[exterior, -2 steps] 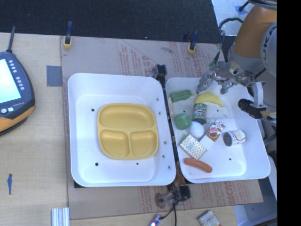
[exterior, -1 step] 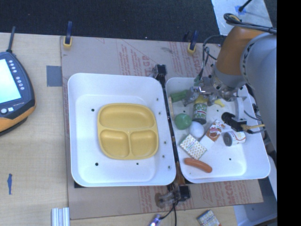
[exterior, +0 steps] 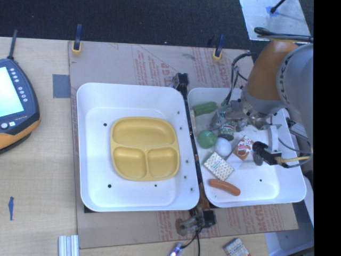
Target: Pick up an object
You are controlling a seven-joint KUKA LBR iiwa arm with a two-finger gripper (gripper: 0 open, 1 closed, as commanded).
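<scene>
The arm (exterior: 277, 76) is reaching in from the right over the far part of the right bin (exterior: 277, 193), and the gripper (exterior: 230, 122) is hanging low among the small objects there (whether it is gripping anything, I cannot tell). Just beside it are lying a green ball (exterior: 206, 139), a white ball (exterior: 224, 148) and a red-and-white piece (exterior: 243, 148). Nearer are resting a patterned packet (exterior: 218, 166) and a toy hot dog (exterior: 224, 186). A green block (exterior: 204, 109) is lying at the far left. The left bin (exterior: 90, 143) is holding a yellow divided tray (exterior: 144, 147).
</scene>
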